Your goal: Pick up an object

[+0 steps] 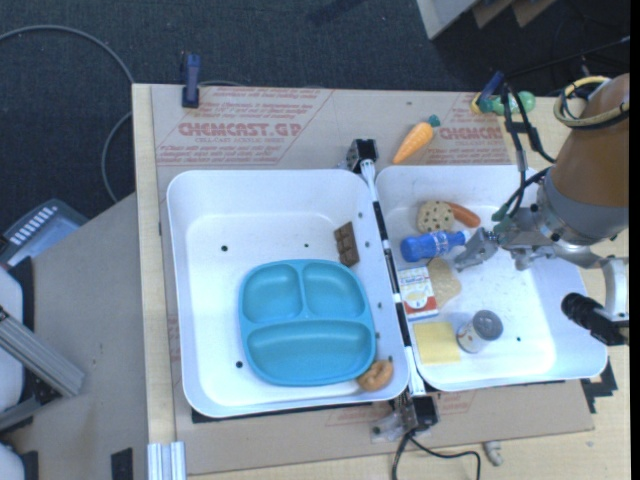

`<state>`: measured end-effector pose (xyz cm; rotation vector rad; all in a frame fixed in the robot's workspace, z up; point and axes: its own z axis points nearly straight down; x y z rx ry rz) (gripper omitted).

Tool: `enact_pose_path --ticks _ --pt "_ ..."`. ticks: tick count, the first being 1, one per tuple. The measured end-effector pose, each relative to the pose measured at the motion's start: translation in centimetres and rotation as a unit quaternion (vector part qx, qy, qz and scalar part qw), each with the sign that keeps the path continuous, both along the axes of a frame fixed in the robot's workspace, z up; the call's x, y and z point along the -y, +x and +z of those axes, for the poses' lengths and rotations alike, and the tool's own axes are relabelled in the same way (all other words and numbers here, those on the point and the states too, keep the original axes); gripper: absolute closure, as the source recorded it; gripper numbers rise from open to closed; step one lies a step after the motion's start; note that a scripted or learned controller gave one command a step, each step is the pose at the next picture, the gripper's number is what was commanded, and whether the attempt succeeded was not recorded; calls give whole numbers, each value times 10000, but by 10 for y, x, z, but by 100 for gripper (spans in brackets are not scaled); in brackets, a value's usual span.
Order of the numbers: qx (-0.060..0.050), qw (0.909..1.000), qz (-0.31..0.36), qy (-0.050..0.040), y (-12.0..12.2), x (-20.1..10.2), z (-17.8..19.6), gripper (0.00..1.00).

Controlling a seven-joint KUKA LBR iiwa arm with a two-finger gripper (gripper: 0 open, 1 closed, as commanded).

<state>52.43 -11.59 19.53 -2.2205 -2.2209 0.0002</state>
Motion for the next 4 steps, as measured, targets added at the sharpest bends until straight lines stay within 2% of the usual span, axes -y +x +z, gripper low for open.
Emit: enact_pose_path --ticks 1,2,3,4 --pt "6 10000 1 -3 53 -14 -111 0" --pt "7 10000 2 -4 113 -20 -110 0" --pt "-3 10000 -6 -1 51 -10 -111 0" --pt "12 10000 3 -5 72 -25 -111 0"
